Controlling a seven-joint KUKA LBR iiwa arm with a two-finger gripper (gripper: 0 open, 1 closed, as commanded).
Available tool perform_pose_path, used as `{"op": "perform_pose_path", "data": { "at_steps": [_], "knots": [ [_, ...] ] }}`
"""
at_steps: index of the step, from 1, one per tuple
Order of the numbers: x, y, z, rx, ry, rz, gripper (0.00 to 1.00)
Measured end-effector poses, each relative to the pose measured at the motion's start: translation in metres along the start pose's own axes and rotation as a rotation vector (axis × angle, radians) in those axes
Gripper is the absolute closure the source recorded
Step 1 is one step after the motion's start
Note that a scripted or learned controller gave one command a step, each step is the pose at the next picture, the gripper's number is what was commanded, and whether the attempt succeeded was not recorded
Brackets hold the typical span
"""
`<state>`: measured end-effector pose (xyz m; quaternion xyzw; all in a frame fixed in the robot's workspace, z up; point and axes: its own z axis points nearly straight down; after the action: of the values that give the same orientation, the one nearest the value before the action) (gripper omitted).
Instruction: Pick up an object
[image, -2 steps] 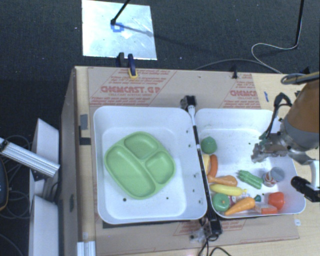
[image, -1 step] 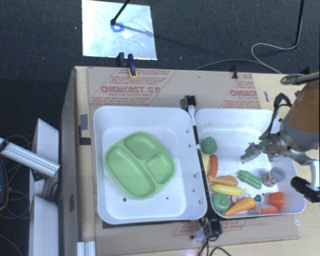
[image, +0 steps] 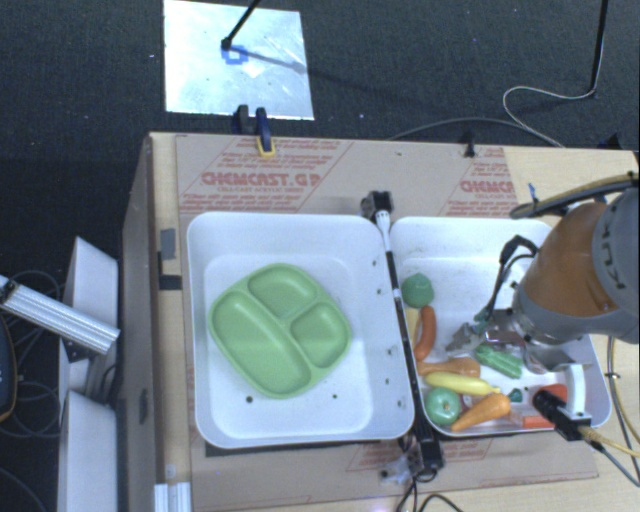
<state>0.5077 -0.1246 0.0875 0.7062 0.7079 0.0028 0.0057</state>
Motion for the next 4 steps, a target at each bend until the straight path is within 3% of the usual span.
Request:
{"op": "perform_pose_path", "data": {
  "at_steps": [1,2,3,4],
  "knots": [
    [0.001,-0.002,-0.007,0.008,0.003,-0.001,1.00],
    [-0.057,-0.006,-0.068,0.008,0.002,0.002,1.00],
    [-0.056,-0.006,-0.067,0.010,0.003,0.001,0.00],
    [-0.038,-0.010,-0.031,0.009,0.003,0.001,0.00]
  ]
}}
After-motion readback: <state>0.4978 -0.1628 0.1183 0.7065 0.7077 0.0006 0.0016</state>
